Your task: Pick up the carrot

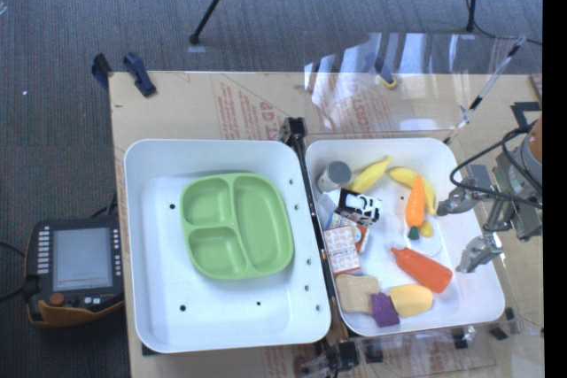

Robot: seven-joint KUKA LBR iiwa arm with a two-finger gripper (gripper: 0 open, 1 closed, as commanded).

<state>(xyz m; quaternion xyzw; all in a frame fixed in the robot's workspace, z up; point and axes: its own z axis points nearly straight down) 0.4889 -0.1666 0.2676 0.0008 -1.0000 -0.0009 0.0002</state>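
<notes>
The carrot (415,201) is orange with a small green stalk at its near end. It lies lengthwise in the right bin (478,301), towards the right of the pile of toy food. My gripper (466,230) hovers over the bin's right side, a short way right of the carrot and apart from it. Its two fingers (455,204) stand spread wide, so it is open with nothing between them.
Around the carrot lie two yellow bananas (370,174), an orange-red bottle (423,269), a grey can (337,173), a black-and-white carton (359,206), a slice of toast (357,291) and a purple piece (384,310). The left bin (159,297) holds a green divided plate (236,224).
</notes>
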